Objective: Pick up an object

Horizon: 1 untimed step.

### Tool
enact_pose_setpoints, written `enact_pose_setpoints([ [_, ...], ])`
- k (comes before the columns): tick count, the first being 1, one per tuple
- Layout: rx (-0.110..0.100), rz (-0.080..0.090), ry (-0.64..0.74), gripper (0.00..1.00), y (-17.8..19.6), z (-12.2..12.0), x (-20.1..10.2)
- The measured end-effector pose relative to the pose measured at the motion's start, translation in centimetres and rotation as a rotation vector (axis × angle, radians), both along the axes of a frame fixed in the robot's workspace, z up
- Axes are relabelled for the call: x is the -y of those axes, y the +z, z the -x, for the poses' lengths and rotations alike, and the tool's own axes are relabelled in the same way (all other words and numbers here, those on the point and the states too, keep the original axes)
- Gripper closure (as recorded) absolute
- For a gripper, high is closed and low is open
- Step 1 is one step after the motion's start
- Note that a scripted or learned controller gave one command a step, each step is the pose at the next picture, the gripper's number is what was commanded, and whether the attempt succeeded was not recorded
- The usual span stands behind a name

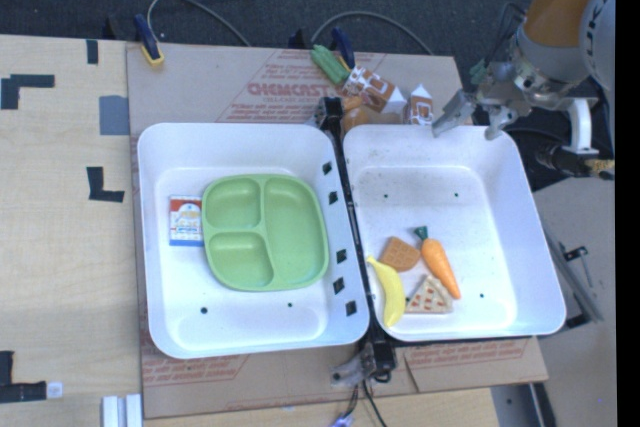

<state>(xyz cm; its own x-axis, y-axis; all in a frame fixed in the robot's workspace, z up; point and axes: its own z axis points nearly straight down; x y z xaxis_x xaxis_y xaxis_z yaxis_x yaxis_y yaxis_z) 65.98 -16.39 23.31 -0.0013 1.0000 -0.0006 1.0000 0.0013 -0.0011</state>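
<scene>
We see the grey two-finger gripper [470, 122] poised over the far right corner of the right shallow white plastic bin [520, 215], fingers spread wide with nothing between them. Near that bin's front lie an orange toy carrot [439, 267], a yellow banana [388, 289], a brown biscuit [399, 254] and a triangular sandwich slice [429, 297]. A green sectioned plate [266, 231] sits in the left bin [160, 245].

carrot [439, 266], banana [388, 290], toast [399, 253], sandwich [430, 297] clustered in right bin [520, 215].

Grey arm [600, 25], orange band [560, 10], black cables, grey jaws.
</scene>
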Motion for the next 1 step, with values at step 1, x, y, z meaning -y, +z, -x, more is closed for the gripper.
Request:
enact_pose_setpoints([
  [1,-0.002,-0.001,-0.001,0.0,-4.51,8.36,-1.75],
])
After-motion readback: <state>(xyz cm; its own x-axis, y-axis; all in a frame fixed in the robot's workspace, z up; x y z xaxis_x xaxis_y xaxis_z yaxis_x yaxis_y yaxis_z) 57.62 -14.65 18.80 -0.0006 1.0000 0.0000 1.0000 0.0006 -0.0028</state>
